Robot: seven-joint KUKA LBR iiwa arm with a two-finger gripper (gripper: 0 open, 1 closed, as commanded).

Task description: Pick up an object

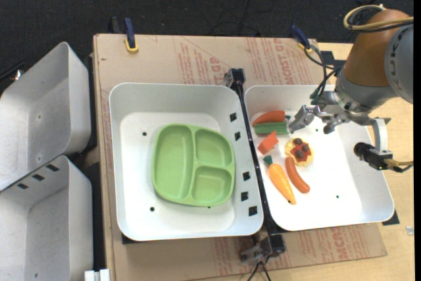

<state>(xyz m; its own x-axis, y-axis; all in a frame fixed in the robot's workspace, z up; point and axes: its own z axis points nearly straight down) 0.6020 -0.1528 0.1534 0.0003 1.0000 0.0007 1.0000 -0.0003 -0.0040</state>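
I've got the gripper (304, 119) hovering over the right bin (368, 197), near its back edge. I can't tell whether it is released or clenched from here. Just beside it lies the toy hot dog (270, 118); the fruit tart (300, 151), sausage (297, 175) and carrot (281, 182) sit nearer the front. A green divided plate (194, 164) rests in the left bin (131, 108).
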